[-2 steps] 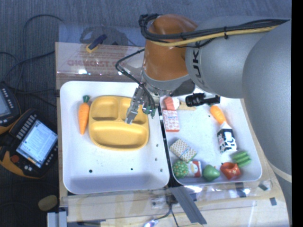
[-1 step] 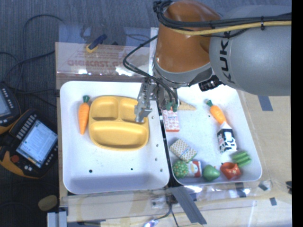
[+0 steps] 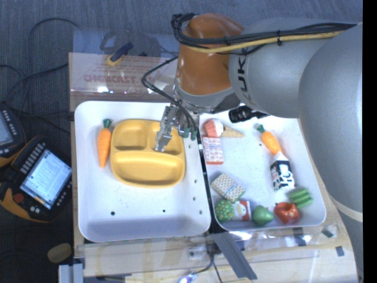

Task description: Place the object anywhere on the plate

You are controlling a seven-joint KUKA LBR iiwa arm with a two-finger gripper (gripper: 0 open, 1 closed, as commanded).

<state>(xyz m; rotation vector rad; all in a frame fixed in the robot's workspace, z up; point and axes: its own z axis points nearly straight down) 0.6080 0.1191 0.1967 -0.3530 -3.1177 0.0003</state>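
Arm: the grey arm (image 3: pixel 294 69) with its orange band (image 3: pixel 203 55) reaches in from the right, over the seam between the two bins.
Tool: the tool (image 3: pixel 164 135) hangs over the upper right part of the plate; whether its fingers are apart or together cannot be told, and nothing can be made out between them.
Plate: a yellow plate (image 3: pixel 144 168) with compartments lies in the left bin (image 3: pixel 118 217), toward its upper half.
Carrot by the plate: a carrot (image 3: pixel 104 145) with a green top lies in the left bin just beside the plate's left edge, off the plate.
Right bin: the right bin (image 3: pixel 253 158) holds the other items.
Second carrot: a smaller carrot (image 3: pixel 270 140) lies near the right bin's upper right.
Bottle: a dark bottle with a white label (image 3: pixel 281 174) lies just below that carrot.
Red and white packet: it (image 3: pixel 212 150) lies along the right bin's left wall.
Checked block: it (image 3: pixel 227 187) sits near the right bin's middle.
Lower row: a green round item (image 3: pixel 224 210), a green pear-like piece (image 3: pixel 262 216) and a red item (image 3: pixel 287 213) lie along the right bin's lower edge.
Desk: the desk (image 3: pixel 118 78) carries both bins.
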